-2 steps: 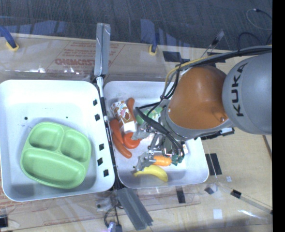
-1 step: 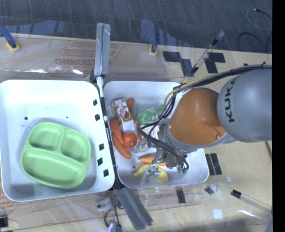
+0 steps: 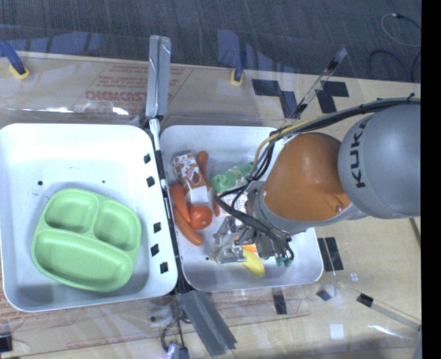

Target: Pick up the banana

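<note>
Down at the front edge of the right bin [image 3: 304,274] you find the gripper [image 3: 239,249], lowered among the things there, with the grey arm [image 3: 377,167] and its orange band [image 3: 310,178] reaching over the bin's right side. You cannot tell from this view whether it is parted or closed; the metal parts and cables blur together. You see the banana [image 3: 253,264] as a small yellow patch just beside the gripper, near the bin's front edge, mostly covered by the wrist. Whether it is gripped or merely lying under the tool you cannot tell. Along the right bin's left wall you have a carrot [image 3: 181,209] with a red tomato [image 3: 200,217] touching it, and a brown and white packet [image 3: 191,174] toward the back. A green item [image 3: 229,178] lies near the bin's middle, beside the orange band. Over in the left bin [image 3: 25,148] a green divided tray [image 3: 87,239] sits toward the front
</note>
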Robot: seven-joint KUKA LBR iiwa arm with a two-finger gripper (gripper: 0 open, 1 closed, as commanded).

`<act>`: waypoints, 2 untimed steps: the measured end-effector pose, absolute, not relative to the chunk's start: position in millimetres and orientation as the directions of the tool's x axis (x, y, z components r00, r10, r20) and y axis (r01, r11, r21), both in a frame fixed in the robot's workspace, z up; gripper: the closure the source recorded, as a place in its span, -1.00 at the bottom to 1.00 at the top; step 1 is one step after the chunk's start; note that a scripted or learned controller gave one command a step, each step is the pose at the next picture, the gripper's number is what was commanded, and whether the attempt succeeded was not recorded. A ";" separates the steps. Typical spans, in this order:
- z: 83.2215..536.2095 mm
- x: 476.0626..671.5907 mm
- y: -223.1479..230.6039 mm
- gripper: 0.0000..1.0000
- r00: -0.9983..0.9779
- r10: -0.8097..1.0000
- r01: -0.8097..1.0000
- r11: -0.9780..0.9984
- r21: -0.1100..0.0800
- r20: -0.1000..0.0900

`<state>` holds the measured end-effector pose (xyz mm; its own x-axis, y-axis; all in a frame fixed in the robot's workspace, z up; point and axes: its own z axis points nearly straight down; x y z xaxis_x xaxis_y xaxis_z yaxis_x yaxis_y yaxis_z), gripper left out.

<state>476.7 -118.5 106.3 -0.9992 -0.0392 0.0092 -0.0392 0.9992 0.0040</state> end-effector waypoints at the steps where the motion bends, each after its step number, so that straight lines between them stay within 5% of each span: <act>1: 247.6 491.7 -65.4 1.00 -0.988 0.156 0.156 0.988 -0.001 0.001; 2: 350.8 505.9 -52.4 1.00 -0.983 0.184 0.184 0.983 -0.002 0.001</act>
